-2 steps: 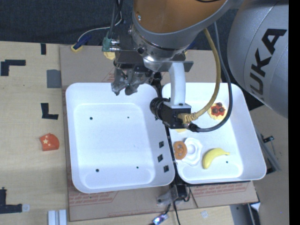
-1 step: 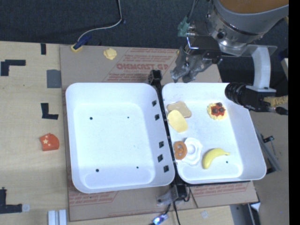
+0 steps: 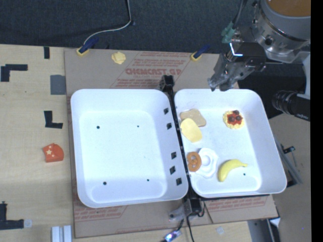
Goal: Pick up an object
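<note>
Here, seen from above at a slant, the right bin (image 3: 262, 135) serves as the landmark for everything else. The gripper (image 3: 220, 83) hangs just over that bin's far rim, near its far left corner, at the end of the grey arm (image 3: 282, 14) that comes in from the upper right with its orange band showing at the top. Nothing is visible between its tips; whether the jaws are spread or pressed together I cannot tell, since they read as one dark, blurred mass.

Inside the right bin lie the candidate objects. A small round pizza-like piece (image 3: 233, 119) with red and dark spots sits toward the far right part of the floor, nearest the gripper yet clearly apart from it. Against the bin's left wall lies a tan bread slice (image 3: 194, 116), and a pale yellow oval piece (image 3: 191, 130) touches its near edge. Nearer the front, an orange pretzel-like ring (image 3: 194, 160) rests by the left wall, touching a white rounded piece (image 3: 208, 161). A yellow banana (image 3: 230, 169) lies just right of that white piece, near the front wall.

The left bin (image 3: 81, 135) adjoins the right bin's left side. Beyond it, well to the left on the bench, sits a red block (image 3: 53, 153). A small yellow lump (image 3: 118, 58) lies on the cardboard (image 3: 151, 69) behind the left bin.
</note>
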You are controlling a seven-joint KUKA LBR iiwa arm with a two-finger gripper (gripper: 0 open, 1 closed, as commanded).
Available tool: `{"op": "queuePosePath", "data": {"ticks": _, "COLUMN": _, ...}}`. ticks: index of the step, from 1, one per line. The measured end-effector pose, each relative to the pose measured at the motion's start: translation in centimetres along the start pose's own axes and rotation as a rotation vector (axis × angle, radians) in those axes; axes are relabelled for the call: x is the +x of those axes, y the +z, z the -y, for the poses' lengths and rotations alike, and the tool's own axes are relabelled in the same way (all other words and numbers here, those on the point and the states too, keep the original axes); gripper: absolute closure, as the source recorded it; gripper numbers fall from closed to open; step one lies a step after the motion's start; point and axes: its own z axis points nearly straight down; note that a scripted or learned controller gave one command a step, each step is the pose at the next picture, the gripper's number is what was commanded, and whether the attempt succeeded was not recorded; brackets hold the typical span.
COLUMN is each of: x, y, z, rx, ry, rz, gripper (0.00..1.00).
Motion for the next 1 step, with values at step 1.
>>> {"op": "queuePosePath", "data": {"ticks": 1, "x": -5.49, "y": 0.01, "z": -0.02, "rx": 0.000, "ry": 0.000, "rz": 0.000, "gripper": 1.00}}
